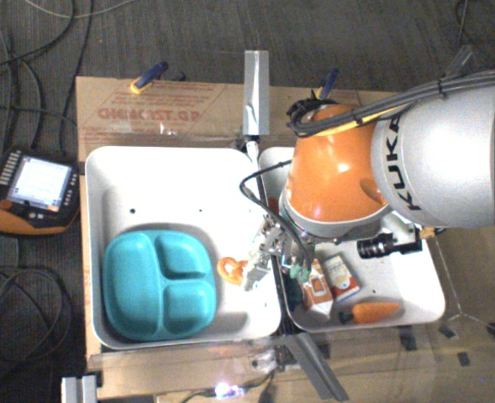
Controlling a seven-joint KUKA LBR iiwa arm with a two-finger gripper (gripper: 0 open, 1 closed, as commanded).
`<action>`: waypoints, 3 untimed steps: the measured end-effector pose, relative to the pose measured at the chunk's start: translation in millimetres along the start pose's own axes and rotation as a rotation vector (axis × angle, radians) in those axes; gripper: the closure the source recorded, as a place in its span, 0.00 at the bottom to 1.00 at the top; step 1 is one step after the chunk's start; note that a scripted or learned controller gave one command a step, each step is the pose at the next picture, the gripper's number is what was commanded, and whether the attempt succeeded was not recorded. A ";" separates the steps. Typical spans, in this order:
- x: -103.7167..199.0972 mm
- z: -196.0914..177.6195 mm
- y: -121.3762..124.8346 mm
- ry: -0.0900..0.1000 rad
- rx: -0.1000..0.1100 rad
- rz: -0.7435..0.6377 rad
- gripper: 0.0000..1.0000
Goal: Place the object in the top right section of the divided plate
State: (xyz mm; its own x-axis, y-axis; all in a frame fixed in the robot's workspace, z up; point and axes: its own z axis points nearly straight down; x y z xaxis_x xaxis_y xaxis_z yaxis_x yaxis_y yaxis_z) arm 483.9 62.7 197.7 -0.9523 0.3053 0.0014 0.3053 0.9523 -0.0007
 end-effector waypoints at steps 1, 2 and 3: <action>0.0 0.0 0.0 0.000 0.000 0.000 0.00; 11.9 107.7 47.4 -0.008 -0.004 0.175 0.00; 20.3 107.9 81.3 -0.020 0.025 0.566 0.00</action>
State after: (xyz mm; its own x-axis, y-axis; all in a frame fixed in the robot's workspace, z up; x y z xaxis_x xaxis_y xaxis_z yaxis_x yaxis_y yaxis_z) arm 489.2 146.4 89.7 -0.6400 0.7680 -0.0253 0.7684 0.6397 -0.0191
